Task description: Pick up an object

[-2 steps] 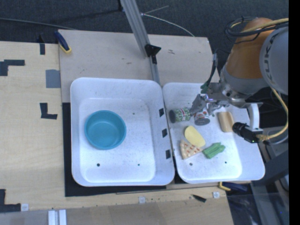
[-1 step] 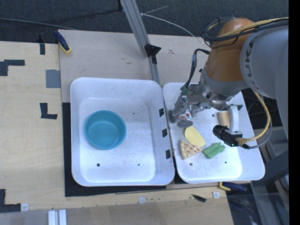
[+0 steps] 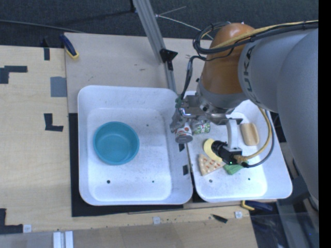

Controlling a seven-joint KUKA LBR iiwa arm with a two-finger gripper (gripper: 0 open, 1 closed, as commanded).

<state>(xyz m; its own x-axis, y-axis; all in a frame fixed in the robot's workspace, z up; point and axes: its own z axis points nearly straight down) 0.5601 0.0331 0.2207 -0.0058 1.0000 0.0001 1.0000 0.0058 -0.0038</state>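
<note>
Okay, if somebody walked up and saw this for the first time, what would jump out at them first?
Probably the big grey arm with its orange band, reaching in from the right and hanging low over the right bin. Next, the bright blue bowl, alone in the left bin. Then the small clutter beneath the arm: a waffle-like wedge, a tan bread-like piece and a small can at the bins' shared edge.

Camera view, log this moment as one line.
end effector: over the bins' shared edge, by a can | blue bowl: left bin | pizza slice: right bin
</note>
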